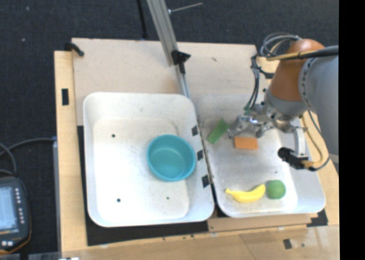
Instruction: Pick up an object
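— Where's the gripper (246, 129)?

— Low in the right bin (302, 199), just above the orange block (246, 143). Whether it's apart, together or clamping the block, I cannot tell.

— What's around it?

— A green block (217, 131) just left, tilted by the bin's left wall. Nearer: a banana (246, 194) touching a green ball (275, 189). A blue bowl (171, 157) sits in the left bin (102, 139).

— The arm (291, 82)?

— It enters from the right, wrist angled down and leftward.

Glossy blue plastic bowl (171, 158), matt white bins (97, 110)
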`<state>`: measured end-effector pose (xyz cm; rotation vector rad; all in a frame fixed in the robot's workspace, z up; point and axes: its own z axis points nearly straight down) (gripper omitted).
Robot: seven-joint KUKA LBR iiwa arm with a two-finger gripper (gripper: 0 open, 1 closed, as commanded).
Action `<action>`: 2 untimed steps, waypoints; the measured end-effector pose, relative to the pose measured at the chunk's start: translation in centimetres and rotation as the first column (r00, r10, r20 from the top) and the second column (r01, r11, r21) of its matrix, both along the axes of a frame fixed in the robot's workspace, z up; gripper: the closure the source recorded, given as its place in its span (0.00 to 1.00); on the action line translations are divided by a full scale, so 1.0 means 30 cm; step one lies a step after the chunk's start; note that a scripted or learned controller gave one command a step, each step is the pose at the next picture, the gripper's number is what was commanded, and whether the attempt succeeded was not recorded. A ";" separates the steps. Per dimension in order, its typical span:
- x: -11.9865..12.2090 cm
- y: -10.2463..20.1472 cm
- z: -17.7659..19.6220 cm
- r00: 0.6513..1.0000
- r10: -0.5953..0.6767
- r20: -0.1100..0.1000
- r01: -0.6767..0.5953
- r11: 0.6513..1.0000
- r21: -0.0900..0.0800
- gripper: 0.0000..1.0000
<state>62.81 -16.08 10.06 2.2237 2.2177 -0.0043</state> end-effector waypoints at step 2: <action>0.007 -0.016 0.259 1.000 -0.001 0.009 0.001 1.000 0.001 1.00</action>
